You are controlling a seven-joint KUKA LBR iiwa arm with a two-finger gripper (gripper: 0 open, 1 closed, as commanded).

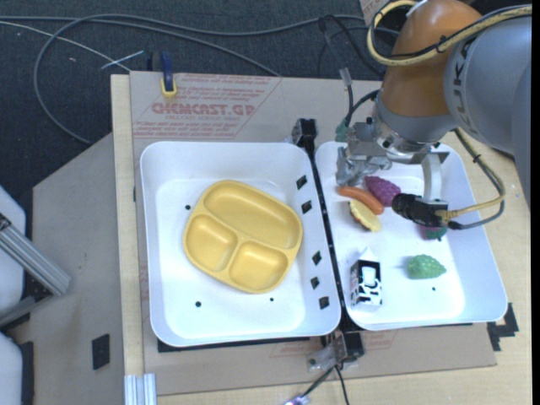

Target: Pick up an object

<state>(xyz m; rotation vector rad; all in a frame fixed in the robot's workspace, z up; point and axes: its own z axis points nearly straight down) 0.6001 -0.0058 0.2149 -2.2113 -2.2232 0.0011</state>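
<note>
My gripper (357,169) hangs over the far left part of the right bin (472,298), under the orange wrist band. Just below it lie a purple bunch of grapes (385,189), an orange carrot-like piece (361,198) and a yellow banana-like piece (365,218), close together. The gripper's lower end is right above the orange piece's far end; I cannot see anything held in it. A green bunch (426,267) lies nearer the front, and a black-and-white carton (367,283) stands by the bin's front left corner.
The left bin (160,310) holds a yellow divided plate (243,235). A black divider strip (316,218) runs between the bins. A black part with a cable (419,209) sticks out beside the grapes. The arm's grey body covers the right bin's far right corner.
</note>
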